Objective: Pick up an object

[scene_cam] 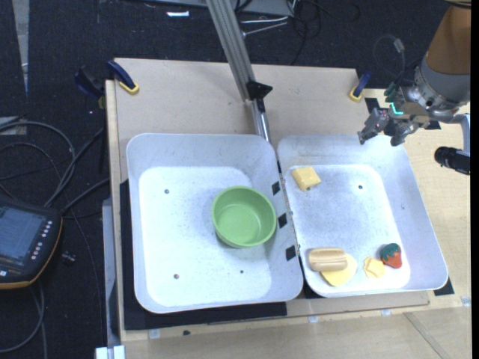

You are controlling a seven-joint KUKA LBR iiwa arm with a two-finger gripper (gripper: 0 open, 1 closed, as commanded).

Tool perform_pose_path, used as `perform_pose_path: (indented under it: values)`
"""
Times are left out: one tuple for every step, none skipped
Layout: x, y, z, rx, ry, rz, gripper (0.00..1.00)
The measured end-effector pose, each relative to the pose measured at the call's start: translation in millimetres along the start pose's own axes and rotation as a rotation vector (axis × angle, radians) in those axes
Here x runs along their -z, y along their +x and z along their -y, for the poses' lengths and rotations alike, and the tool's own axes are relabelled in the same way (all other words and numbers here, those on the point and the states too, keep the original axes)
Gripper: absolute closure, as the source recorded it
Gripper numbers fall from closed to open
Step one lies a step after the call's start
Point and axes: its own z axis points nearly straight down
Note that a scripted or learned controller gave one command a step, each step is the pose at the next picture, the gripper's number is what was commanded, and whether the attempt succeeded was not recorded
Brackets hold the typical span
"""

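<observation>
two bins (150, 152), one bowl (243, 216), five foods (305, 178)

a pale wooden bench (194, 96) is carrying two shallow white bins, the left bin (150, 163) and right bin (419, 223) sitting side by side.

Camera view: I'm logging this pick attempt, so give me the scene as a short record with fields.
left bin: holds a green bowl, upright
right bin: holds a yellow block near its far left corner; a hot dog toy, a yellow piece, a small yellow piece and a strawberry toy along its near edge
claw: above the right bin's far right corner, nothing seen between its fingers
arm: reaches in from the right
</observation>
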Motion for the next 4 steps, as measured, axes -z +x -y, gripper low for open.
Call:
perform_pose_path:
  values:
    - [-0.1, 0.0, 0.0, 0.0, 0.0, 0.0, 0.0]
    - [-42.9, 1.7, -2.2, 0.0, 0.004, -0.001, 0.0]
    - [-102.9, 2.1, -8.6, 0.0, 0.005, -0.001, 0.0]
    - [-153.5, 2.9, -7.5, 0.0, 0.004, -0.001, 0.0]
